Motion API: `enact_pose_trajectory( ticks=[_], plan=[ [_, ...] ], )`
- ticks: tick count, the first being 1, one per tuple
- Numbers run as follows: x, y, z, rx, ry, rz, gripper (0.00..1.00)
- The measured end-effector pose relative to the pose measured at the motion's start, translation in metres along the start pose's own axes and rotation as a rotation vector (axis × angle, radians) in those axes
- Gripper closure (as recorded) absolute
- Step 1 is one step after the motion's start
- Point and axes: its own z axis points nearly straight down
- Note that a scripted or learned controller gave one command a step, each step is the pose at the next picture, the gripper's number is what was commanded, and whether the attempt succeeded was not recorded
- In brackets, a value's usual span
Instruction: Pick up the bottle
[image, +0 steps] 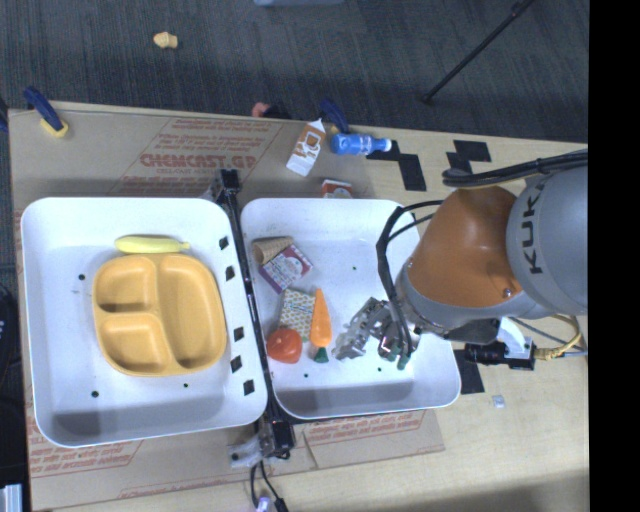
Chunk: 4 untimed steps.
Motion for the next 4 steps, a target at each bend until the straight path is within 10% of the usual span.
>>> enact_pose_trajectory(
  ticks=[1,2,4],
  plan=[
    [-0.044,-0.065,0.004,0.000,-0.002,0.091,1.00],
    [-0.013,-0.018,-0.022,0.000,-0.001,-0.146,1.00],
    [-0.044,-0.064,-0.012,0.000,0.001,-0.381,1.00]
  ],
)
